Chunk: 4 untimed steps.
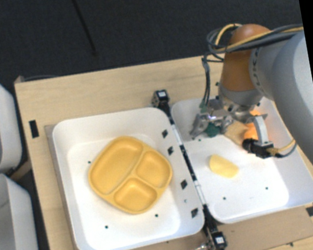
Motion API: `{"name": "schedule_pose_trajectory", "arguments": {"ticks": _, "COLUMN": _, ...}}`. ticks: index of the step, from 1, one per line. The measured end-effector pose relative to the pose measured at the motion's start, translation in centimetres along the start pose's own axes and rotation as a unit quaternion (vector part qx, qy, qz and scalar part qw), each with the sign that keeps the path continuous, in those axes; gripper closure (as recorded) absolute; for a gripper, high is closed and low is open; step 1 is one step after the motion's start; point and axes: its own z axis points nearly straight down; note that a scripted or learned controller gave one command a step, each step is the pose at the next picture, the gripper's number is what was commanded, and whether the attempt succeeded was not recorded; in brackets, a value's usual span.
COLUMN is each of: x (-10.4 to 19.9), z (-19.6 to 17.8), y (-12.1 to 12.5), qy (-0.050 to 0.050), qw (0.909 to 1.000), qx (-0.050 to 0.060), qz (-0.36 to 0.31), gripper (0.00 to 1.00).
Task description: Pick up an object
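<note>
Wood bench, yellow tray in L bin, hand over R bin, grip state unclear

The arm is a broad, smooth grey cylinder with a rounded orange band above the wrist. Black and yellow cables loop over the band's far side. The small metallic claw carries a green part, and a black cable trails on its near side.
</note>
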Motion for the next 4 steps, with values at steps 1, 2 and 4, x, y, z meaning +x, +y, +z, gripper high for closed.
{"name": "schedule_pose_trajectory", "arguments": {"ticks": 1, "x": -0.1, "z": -1.4, "y": 0.2, "qy": 0.0, "qw": 1.0, "qx": -0.003, "qz": 0.001, "gripper": 1.0}}
{"name": "schedule_pose_trajectory", "arguments": {"ticks": 2, "x": 0.8, "z": -6.7, "y": 0.1, "qy": 0.001, "qw": 1.0, "qx": -0.004, "qz": -0.002, "gripper": 1.0}}
{"name": "schedule_pose_trajectory", "arguments": {"ticks": 4, "x": 6.6, "z": -11.8, "y": 0.2, "qy": 0.002, "qw": 1.0, "qx": 0.0, "qz": -0.004, "gripper": 1.0}}
